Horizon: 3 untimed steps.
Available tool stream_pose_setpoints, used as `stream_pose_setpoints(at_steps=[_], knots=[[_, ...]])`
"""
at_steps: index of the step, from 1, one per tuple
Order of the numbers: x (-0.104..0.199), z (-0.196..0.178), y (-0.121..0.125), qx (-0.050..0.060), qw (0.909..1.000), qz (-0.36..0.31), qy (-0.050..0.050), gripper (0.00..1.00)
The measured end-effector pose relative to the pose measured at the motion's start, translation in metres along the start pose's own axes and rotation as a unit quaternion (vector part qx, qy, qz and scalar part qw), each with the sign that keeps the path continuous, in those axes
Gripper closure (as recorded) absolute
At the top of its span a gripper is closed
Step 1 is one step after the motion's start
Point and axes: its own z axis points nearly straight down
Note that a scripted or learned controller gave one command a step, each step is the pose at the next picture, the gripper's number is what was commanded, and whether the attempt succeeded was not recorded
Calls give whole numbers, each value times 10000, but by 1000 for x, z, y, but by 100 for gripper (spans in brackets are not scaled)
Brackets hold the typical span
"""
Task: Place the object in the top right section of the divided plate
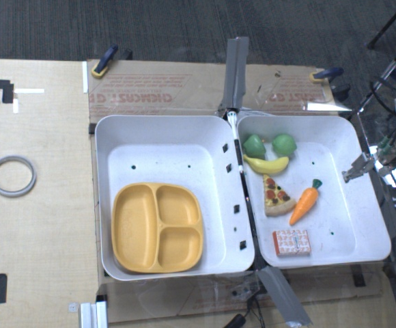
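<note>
**My gripper at the right bin's edge, yellow plate in the left bin**

At 9 o'clock on the bench (48, 238) lies a grey roll of tape (11, 175). Next comes the left bin (102, 183), holding the yellow divided plate (135, 225) toward 7 o'clock. The plate has 3 sections: 1 large one on the left and 2 smaller ones on the right. The top right section (177, 208) sits at 2 o'clock on the plate.

The right bin (336, 183) holds 6 toy foods, all in its left half and well apart from the plate. At 11 o'clock, 2 green round pieces (255, 145) sit side by side, with a banana (266, 164) touching them from below. Near the bin's centre lie a pizza slice (276, 198) and, just beside it, a tilted carrot (304, 206). At 6 o'clock is a red and white box (291, 242).

My gripper (356, 171) is at 3 o'clock, over the right bin's right rim. I cannot tell whether it is spread or pressed together. It is apart from every food.
</note>
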Motion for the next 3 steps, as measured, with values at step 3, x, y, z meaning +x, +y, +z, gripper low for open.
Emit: stream_pose_setpoints(at_steps=[3], knots=[[57,35,-43,-2,9972,-753,6,100]])
